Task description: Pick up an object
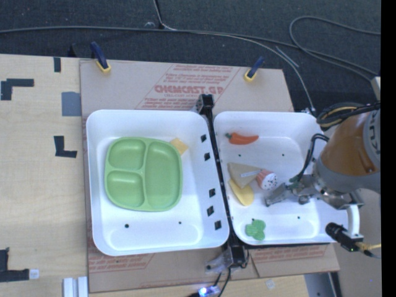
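- Looking down from the camera view, two white bins sit side by side: the left bin (99, 228) holds a green divided plate (143, 173), with a small yellow piece (179, 145) touching the plate's rim at about 2 o'clock.
- The right bin (291, 121) carries the likely targets: an orange carrot-like toy (242, 138) near 12 o'clock, a pale wedge (242, 173) and a yellow piece (242, 193) towards 9 o'clock, a small red-and-white object (267, 179) at centre, and a green leafy toy (255, 229) near 6 o'clock.
- The arm enters from 3 o'clock; its gripper (276, 196) sits low in the right bin, just beside the red-and-white object, at its 5 o'clock.
- How wide the claw stands I cannot tell, and nothing is seen held in it.
- Judging from this, nothing is lifted yet; the grasp and the raise are both left.
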Available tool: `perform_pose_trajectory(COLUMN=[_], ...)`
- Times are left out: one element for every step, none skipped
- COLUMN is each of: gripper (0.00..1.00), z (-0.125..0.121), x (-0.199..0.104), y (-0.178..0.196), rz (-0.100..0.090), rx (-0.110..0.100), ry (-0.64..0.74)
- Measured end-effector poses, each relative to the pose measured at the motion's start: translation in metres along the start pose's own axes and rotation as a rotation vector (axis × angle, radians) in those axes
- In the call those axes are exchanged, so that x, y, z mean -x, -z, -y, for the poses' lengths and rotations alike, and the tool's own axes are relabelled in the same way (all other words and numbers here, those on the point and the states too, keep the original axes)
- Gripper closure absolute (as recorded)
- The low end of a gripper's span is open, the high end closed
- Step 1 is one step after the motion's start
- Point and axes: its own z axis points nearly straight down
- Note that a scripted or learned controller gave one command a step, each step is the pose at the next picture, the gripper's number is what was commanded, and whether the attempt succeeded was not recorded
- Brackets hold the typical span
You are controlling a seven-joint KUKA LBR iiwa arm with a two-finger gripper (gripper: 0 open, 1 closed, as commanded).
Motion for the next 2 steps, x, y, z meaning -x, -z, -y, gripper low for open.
perform_pose_trajectory(gripper=[1.0,1.0], z=[-0.001,-0.011], x=[0.001,0.001], y=[0.013,0.059], rz=[0.002,-0.001], rx=[0.003,0.003], ry=[0.0,0.001])
